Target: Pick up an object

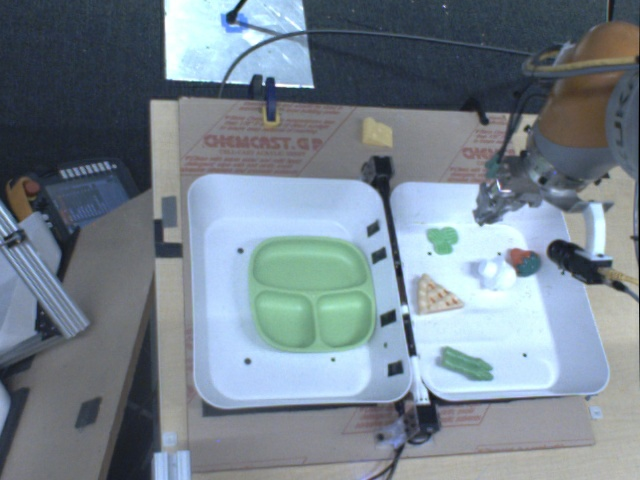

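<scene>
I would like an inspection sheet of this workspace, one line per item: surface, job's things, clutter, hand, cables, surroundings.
Surface: bench with brown board bearing the left bin and the right bin.
Job's things: right bin holds a round green piece, a pizza-slice toy, a white object, a red piece and a long green vegetable; left bin holds a green divided plate.
Clutter: yellow block on the board behind the bins.
Hand: hand hangs over the right bin's far edge; nothing seen between its fingers.
Cables: black cable runs behind the bench.
Surroundings: control pendant at left, shiny sheet behind.
</scene>
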`<state>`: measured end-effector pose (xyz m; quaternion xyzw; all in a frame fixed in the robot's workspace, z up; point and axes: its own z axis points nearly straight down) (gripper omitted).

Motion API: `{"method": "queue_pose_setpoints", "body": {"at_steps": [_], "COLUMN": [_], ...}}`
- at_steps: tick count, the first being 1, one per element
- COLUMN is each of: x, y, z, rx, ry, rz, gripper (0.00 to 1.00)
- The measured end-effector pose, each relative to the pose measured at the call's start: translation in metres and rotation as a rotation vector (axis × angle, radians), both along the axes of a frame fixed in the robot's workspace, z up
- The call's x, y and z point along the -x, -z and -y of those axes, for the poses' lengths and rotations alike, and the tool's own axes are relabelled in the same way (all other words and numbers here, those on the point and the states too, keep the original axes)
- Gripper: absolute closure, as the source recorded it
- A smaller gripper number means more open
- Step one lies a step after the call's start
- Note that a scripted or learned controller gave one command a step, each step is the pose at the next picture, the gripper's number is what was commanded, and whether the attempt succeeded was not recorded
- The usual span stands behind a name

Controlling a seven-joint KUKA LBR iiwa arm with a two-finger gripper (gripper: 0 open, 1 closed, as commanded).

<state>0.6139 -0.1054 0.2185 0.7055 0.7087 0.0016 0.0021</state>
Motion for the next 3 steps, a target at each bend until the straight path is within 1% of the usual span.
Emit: {"method": "queue_pose_setpoints", "body": {"at_steps": [1,2,3], "x": [-0.002,0.001,-0.004], "y": [-0.052,-0.055,-0.045], "z": [0.0,-0.051,-0.095], "rx": [0.0,-0.002,-0.002], "ry": [-0.001,-0.004,-0.004], "rz": [0.002,-0.003,-0.004], "gripper": [1.0,1.0,1.0]}}
